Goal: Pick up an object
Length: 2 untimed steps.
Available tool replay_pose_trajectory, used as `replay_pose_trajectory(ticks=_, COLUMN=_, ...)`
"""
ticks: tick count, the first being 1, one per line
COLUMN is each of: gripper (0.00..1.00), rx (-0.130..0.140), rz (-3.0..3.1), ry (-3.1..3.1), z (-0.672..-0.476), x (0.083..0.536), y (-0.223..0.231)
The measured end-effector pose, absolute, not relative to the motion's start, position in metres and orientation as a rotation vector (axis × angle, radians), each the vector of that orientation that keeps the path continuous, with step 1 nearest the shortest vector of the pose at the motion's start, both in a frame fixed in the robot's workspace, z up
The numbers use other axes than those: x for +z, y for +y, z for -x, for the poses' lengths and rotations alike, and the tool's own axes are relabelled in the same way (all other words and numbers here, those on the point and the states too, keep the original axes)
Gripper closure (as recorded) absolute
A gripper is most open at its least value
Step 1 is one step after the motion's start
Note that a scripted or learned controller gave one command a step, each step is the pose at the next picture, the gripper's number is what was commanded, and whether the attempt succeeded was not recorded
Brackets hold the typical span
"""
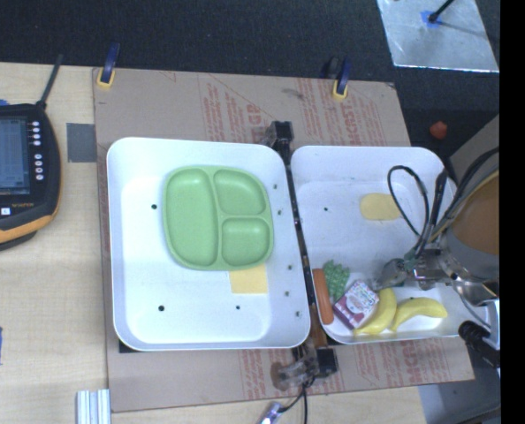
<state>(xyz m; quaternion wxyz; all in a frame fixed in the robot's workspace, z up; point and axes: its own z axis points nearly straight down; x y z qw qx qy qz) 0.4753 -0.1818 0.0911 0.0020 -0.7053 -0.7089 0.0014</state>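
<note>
Camera view: left bin [139, 237] with green plate [216, 217]

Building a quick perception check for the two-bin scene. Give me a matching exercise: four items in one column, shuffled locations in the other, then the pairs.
Items:
1. green divided plate
2. bananas
3. yellow square piece
4. carrot

Places:
A. right bin, along its left wall
B. left bin, just below the plate
C. left bin, middle
D. right bin, near its front edge, beside the gripper

Pairs: 1-C, 2-D, 3-B, 4-A
</note>
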Motion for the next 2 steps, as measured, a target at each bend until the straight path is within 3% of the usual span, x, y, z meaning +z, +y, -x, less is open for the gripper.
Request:
replay_pose_trajectory(ticks=1, gripper=0.0, rx=0.001, rz=2.215, ry=-2.225, z=-0.567, x=0.092, y=-0.167)
replay_pose_trajectory(ticks=2, gripper=0.0, rx=0.001, rz=2.216, ry=-2.224, z=-0.64, x=0.092, y=-0.165)
